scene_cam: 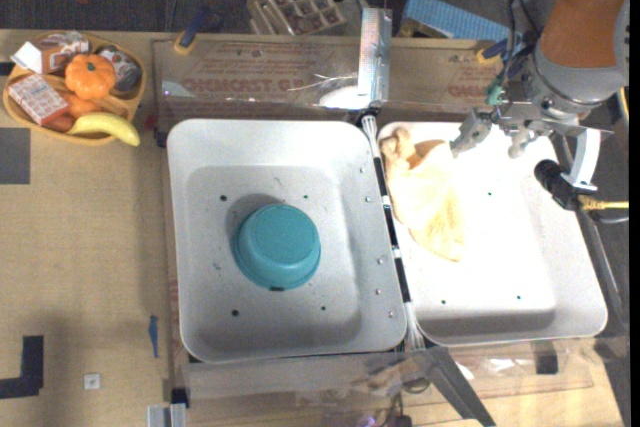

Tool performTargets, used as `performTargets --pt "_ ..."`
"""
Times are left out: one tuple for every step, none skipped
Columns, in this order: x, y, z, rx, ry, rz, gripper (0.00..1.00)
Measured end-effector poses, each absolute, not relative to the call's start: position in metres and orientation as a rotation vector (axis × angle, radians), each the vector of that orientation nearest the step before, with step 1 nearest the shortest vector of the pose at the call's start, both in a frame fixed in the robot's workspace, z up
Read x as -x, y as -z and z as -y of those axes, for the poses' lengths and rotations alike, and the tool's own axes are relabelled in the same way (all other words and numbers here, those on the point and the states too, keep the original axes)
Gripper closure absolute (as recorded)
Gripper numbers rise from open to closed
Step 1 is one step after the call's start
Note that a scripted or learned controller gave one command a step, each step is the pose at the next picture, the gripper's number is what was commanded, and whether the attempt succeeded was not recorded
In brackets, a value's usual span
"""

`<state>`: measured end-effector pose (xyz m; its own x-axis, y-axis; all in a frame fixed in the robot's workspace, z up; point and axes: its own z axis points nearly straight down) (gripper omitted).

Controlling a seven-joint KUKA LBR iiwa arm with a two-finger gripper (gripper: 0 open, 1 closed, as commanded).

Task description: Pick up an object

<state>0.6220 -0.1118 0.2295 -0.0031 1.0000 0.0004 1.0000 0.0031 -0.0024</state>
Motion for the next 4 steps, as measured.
performTargets --pt "-0.618 -0.103 0.118 2.217 0.003 2.229 0.00" --pt "-0.645 -0.094 0.097 2.119 0.014 2.343 0.00" --pt "-0.657 -0.208 0.110 2.189 0.000 2.256 0.00" --pt "-0.648 -0.241 0.073 2.189 0.001 2.258 0.00"
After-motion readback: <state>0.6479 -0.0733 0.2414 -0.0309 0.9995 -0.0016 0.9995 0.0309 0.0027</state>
